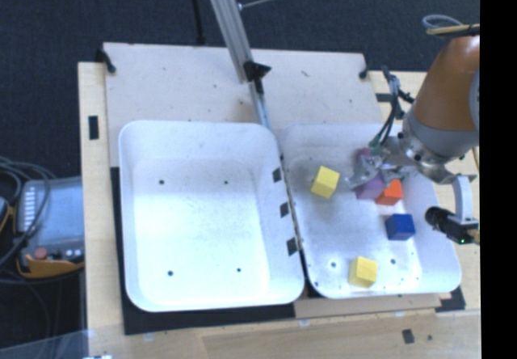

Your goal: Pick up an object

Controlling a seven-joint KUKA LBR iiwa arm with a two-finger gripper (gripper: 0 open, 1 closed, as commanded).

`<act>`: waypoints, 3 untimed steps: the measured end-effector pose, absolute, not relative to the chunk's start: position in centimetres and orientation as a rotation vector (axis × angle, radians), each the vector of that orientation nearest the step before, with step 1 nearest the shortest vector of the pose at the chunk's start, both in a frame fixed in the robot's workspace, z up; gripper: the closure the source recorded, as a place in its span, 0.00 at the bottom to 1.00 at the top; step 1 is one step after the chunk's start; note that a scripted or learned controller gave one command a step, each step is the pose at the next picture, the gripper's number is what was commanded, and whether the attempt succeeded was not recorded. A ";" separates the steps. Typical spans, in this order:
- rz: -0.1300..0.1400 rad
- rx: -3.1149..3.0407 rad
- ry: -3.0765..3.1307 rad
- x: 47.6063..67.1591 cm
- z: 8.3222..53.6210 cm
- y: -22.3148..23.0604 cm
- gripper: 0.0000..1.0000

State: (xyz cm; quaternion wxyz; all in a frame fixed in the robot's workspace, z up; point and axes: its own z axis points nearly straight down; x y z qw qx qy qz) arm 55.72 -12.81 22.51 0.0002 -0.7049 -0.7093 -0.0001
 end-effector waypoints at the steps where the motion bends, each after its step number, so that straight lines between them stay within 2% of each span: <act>1: 0.000 -2.213 -2.228 55.7 21.8 -7.8 1.00; 3: 0.001 -2.211 -2.226 54.9 21.5 1.5 1.00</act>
